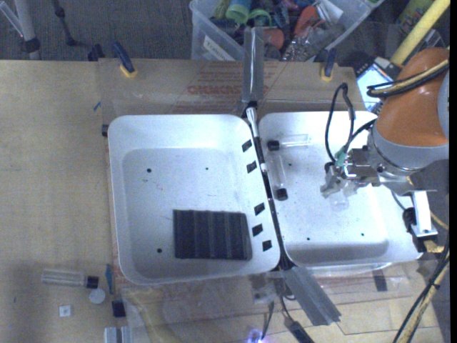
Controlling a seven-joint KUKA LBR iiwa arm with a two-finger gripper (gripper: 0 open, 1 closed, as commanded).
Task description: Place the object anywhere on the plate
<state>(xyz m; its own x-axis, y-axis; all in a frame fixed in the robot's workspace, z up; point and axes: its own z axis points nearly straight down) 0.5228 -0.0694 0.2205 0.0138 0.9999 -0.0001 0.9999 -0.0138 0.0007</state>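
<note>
The tool (335, 188) is down in the right bin (371, 252); I cannot tell if it grips anything. Clear tubes (277, 170) lie by that bin's left wall. The dark ridged plate (212, 234) waits in the left bin (128, 191). Picking up looks like the step now; next, carry across

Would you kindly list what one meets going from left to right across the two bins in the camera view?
Left bin → dark ridged plate → divider with black clips → clear tube with black cap → end effector above the right bin → orange band on the arm.
</note>
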